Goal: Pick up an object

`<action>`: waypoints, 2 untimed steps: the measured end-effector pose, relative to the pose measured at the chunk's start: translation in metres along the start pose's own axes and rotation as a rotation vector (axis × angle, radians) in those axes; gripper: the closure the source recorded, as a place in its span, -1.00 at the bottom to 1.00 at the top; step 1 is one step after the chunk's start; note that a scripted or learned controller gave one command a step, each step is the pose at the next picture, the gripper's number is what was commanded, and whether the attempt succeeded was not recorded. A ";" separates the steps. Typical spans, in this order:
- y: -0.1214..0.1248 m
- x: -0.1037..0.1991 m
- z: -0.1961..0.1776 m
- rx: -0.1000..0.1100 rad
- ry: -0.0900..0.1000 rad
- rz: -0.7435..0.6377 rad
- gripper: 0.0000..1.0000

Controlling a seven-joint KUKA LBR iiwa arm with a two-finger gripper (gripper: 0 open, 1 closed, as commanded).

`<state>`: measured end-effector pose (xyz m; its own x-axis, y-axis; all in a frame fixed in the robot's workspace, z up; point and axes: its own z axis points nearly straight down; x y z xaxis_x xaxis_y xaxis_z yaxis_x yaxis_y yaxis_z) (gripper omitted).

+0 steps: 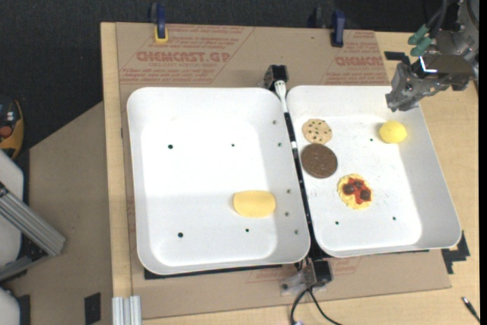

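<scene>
Camera view: fixed, above, slanted down on both bins.
Likely target: small yellow lump [393, 133] in the right bin [426, 186], near its far right corner, lying free.
End effector [400, 98]: hangs just beyond the lump, over the bin's far rim; open or closed cannot be told; nothing seen in it.
Step (judged): approach; grasp not yet made.
Next move calls for: shift toward the lump, centre over it, descend, close.
Other items, right bin: chip cookie [317, 131], dark round disc [319, 160], red-topped piece [355, 190], grouped toward the left side.
Left bin [152, 164]: one yellow oval [254, 203] near the front.
Worktop [228, 49]: brown board with printed lettering, two blue clamps [159, 17] at the far edge.
Room: dark floor around.
</scene>
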<state>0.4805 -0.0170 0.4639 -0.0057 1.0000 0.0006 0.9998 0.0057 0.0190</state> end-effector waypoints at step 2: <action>0.007 0.074 -0.081 -0.003 0.003 0.001 1.00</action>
<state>0.4854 0.0566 0.5449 -0.0044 1.0000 0.0035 0.9998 0.0043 0.0218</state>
